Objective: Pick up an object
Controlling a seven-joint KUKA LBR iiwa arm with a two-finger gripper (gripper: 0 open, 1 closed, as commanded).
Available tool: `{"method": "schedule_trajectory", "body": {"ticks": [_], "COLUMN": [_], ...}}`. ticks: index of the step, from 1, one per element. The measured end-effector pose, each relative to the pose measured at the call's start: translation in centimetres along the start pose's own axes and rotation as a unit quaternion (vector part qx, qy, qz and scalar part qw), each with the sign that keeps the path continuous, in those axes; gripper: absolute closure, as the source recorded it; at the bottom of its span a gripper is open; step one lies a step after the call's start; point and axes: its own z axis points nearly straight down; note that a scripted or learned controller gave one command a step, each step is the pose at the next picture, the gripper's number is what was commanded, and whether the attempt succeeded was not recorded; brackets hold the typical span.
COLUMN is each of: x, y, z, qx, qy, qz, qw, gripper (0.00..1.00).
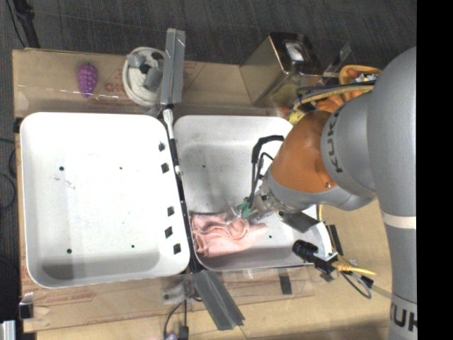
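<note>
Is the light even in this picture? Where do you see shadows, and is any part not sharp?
Camera view: the light is fairly even and soft; the left bin looks bright white, with a grey shadow along its near wall; the right bin is darker, shaded under the arm; the pink cloth and the hand above it look slightly soft; no strong glare.

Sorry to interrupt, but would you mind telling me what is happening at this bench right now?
The grey KUKA arm reaches in from the right, with its gripper down in the right-hand bin. The gripper sits at the upper edge of a crumpled pink cloth lying along that bin's near wall. Whether it has caught the cloth is not clear. A purple object lies on the bench behind the left bin.
</note>
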Motion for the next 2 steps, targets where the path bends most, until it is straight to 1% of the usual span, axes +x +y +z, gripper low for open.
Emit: {"method": "schedule_trajectory", "body": {"ticks": [1,2], "x": [-3.1,0.4], "y": [-0.5,7.0], "z": [-6.2,-11.1], "qx": [-0.002,-0.001], "qy": [-0.002,-0.002], "qz": [-0.06,0.007], "qw": [0.9982,1.0], "gripper": [1.0,1.0]}}
